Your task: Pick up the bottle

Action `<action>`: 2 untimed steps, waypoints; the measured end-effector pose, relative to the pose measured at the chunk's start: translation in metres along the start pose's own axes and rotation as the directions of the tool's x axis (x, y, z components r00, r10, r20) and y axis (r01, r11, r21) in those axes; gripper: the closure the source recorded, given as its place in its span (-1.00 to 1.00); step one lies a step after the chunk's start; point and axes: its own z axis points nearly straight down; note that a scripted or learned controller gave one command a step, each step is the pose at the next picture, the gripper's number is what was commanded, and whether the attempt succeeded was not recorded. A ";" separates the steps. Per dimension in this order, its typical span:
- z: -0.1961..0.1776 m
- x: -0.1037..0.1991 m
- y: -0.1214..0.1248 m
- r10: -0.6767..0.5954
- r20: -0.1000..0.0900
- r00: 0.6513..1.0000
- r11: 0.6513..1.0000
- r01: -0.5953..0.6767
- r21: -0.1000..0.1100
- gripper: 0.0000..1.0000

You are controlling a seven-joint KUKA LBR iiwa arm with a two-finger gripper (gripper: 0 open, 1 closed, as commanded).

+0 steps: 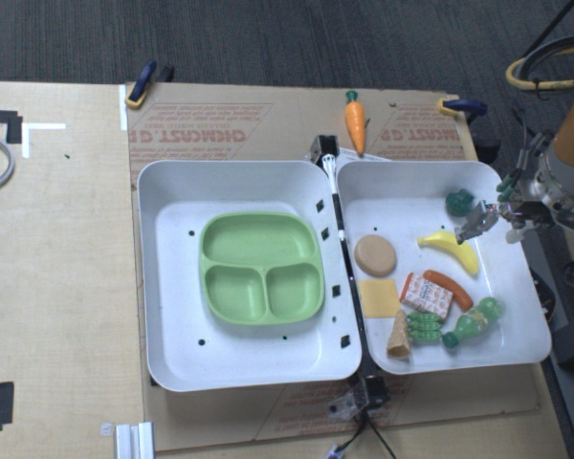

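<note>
The bottle (474,321) is small and green and lies on its side in the near right corner of the right bin (402,189), next to the green pea pods (423,327). My gripper (495,228) hangs over the bin's right side, further back than the bottle and just right of the yellow banana (452,250). Its fingers stand apart with nothing between them. The bottle is well clear of the gripper.
The right bin also holds a teal vegetable (459,202), a round bun (375,254), a cheese slice (379,297), a red snack packet (427,295), a sausage (448,287) and a cone (399,338). A green divided plate (263,268) lies in the left bin. A carrot (354,120) lies behind the bins.
</note>
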 end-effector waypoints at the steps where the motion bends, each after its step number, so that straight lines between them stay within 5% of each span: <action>1: -0.010 0.000 0.000 -0.001 0.001 1.000 1.000 0.001 -0.001 1.00; 2: 0.011 -0.033 -0.063 -0.193 0.000 0.981 0.981 0.193 0.000 1.00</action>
